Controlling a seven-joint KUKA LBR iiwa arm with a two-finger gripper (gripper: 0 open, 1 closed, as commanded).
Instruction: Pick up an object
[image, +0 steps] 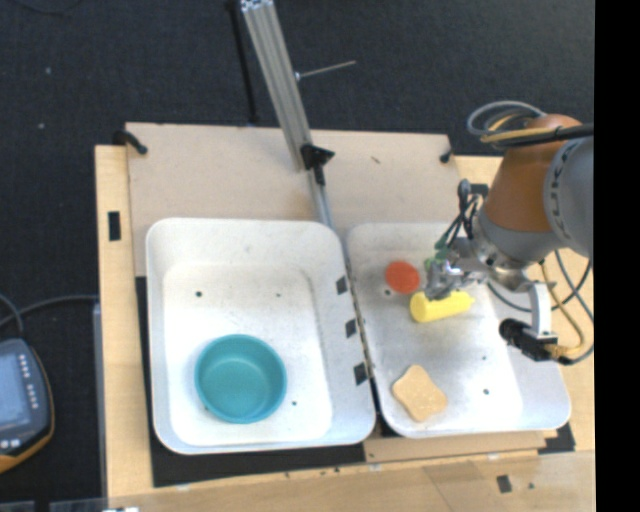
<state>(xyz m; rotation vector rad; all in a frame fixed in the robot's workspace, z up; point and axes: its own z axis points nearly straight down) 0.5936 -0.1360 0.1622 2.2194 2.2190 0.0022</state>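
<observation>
Two white bins on the bench, with the arm (535, 195) bent low over the right bin (520, 400).

Its grey body and orange band come in from the right, and the wrist points down and leftward so that the gripper (443, 283) sits right at the upper end of the yellow block (441, 306). Whether the fingers are spread or closed on anything cannot be told (cables and the wrist hide them). No writing is legible anywhere. Taking the yellow block as the landmark: the left bin (250, 250) lies well to its left and holds a teal bowl (240, 378); a tan sponge (419, 392) lies below the block, apart from it; a red disc (403, 277) sits just up-left of it, near the gripper.
</observation>
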